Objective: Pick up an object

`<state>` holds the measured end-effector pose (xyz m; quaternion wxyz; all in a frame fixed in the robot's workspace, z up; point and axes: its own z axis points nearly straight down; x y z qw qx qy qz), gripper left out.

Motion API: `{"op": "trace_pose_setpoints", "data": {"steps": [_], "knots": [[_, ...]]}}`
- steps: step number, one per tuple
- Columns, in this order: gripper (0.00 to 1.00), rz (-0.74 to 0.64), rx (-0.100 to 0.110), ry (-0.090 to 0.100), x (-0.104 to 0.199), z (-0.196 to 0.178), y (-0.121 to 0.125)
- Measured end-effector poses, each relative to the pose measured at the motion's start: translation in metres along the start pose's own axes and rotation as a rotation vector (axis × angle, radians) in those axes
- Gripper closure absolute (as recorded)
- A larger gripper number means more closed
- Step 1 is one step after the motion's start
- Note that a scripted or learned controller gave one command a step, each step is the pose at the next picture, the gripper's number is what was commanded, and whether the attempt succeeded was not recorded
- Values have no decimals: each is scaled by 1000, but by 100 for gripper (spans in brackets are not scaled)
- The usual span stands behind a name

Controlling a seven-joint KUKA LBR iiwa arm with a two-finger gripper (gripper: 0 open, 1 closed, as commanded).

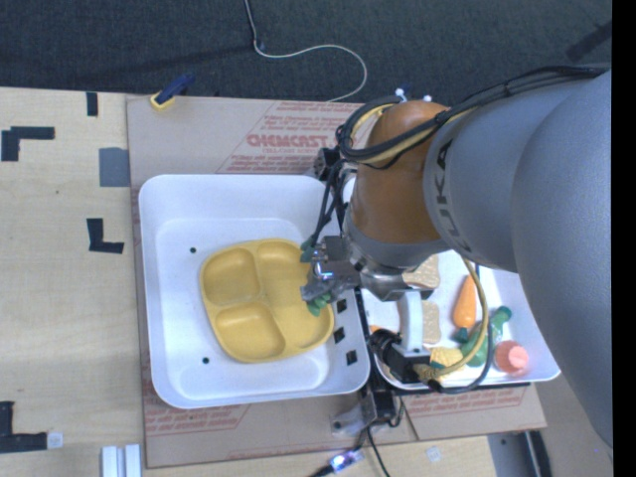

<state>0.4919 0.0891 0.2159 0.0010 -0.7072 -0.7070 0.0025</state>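
We saw a brown cardboard sheet (288, 142) on the bench, with dark carpet (119, 18) behind it. Two white bins sat side by side. The left bin (164, 266) held a yellow plate (253, 301) with three parts. The right bin (532, 371) held a toy carrot (464, 304). The gripper (320, 284) hung over the plate's right edge, near something small and green (317, 305). We could not tell what it held.

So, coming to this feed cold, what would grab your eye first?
The grey arm with its orange band dominates, reaching in from the right over the seam between the bins. Next is the yellow divided plate lying in the left bin. Toy food, including a carrot, crowds the right bin.
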Motion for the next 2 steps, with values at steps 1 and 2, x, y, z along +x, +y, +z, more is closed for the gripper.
{"op": "trace_pose_setpoints", "data": {"steps": [1,2], "knots": [[100,-1,-1,1,4,2,-3],[100,-1,-1,2,2,-9,-15]]}}
